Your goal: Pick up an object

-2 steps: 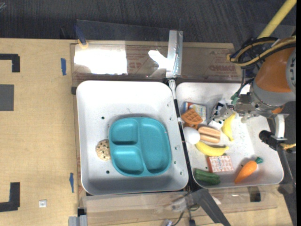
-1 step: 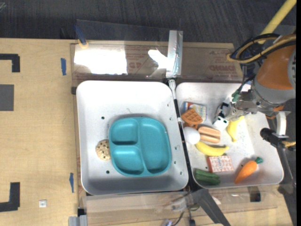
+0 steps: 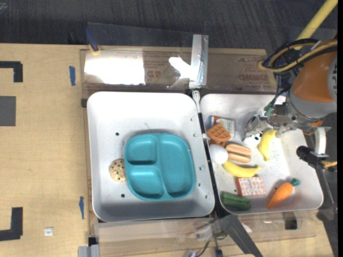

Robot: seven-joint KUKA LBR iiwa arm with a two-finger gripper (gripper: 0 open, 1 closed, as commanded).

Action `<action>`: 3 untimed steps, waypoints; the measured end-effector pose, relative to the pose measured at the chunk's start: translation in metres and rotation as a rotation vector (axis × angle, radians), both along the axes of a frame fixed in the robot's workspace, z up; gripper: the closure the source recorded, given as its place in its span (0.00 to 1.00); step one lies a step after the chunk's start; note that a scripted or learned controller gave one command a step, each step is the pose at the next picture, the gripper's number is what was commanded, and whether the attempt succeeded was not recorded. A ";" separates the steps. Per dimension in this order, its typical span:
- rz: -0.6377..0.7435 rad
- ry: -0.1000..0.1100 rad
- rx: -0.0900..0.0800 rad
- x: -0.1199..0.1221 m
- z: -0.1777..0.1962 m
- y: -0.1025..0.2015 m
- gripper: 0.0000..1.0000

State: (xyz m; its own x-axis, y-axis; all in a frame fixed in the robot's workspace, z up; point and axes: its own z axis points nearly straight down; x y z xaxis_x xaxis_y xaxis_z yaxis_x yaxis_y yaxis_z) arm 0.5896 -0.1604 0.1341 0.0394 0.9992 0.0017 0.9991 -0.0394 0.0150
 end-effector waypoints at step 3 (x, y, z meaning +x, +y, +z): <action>0.134 0.010 -0.004 -0.007 -0.045 -0.032 0.00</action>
State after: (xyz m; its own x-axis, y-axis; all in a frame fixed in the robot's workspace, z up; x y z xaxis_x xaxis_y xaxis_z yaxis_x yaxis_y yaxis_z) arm 0.5826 -0.1922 0.0888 -0.0945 0.9955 -0.0016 0.9955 0.0945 0.0054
